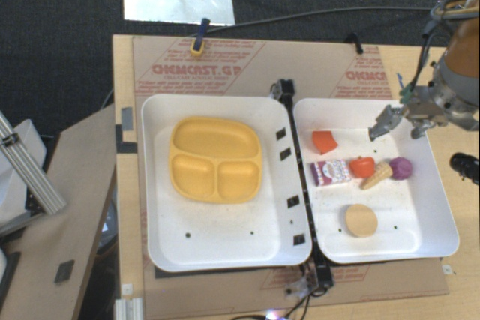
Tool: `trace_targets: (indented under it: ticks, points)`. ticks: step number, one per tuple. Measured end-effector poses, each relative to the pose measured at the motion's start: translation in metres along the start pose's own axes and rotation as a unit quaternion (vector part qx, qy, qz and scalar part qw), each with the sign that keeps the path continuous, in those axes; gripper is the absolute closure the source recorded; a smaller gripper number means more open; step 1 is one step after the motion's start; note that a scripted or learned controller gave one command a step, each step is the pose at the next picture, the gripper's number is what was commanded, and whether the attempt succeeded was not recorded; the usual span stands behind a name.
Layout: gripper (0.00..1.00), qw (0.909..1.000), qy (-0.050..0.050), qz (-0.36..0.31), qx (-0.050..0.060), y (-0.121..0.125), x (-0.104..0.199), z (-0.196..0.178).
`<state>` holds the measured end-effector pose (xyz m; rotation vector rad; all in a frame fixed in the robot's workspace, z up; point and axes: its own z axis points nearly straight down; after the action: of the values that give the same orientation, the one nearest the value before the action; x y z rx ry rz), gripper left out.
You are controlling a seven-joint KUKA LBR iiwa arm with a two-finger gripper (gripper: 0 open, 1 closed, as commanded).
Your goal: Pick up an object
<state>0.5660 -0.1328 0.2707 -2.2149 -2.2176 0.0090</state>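
Nearest, in the right bin (439,225): tan disc (361,221) at the front; behind it a row of purple-and-white packet (330,172), red piece (362,165), cone (377,174) and purple ball (402,168), packed close together; orange block (324,142) farther back. Left bin (161,236): yellow divided plate (217,160). Gripper (398,123): above the right bin's rear right part, fingers spread, nothing between them, near the ball but apart from it.
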Motion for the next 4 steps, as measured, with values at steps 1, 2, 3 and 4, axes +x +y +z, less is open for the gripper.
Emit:
trace_targets:
  ticks: [1,2,3,4]
  points:
    - [0.00,1.0000,-0.001,-0.001,-0.005,0.002,0.000,-0.006]
    - [0.00,1.0000,0.000,-0.002,-0.004,0.009,0.008,0.043]
    - [0.00,1.0000,0.000,0.000,-0.003,0.000,0.006,0.100]
    - [0.00,1.0000,0.000,0.000,-0.003,0.009,0.009,0.158]
